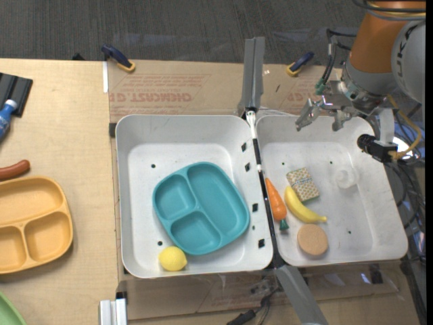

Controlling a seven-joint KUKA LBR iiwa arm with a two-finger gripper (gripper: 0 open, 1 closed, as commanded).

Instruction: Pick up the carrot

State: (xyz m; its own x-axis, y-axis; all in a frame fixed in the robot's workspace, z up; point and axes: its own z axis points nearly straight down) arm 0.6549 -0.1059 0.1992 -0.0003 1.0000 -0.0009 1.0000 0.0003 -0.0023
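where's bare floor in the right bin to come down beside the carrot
Open floor lies right of the banana and cookie, and along the far wall under the gripper. It's crowded at the left wall, where the carrot lies beside the banana and sponge.

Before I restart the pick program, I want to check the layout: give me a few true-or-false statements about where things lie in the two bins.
1. The orange carrot lies in the right white bin, along its left wall. True.
2. The teal divided plate sits in the right bin. False: it is in the left white bin.
3. The tool holds the carrot. False: it hovers near the right bin's far edge, apart from the carrot.
4. The yellow banana lies just right of the carrot. True.
5. The yellow lemon-like ball rests on the teal plate. False: it lies beside it on the bin floor.
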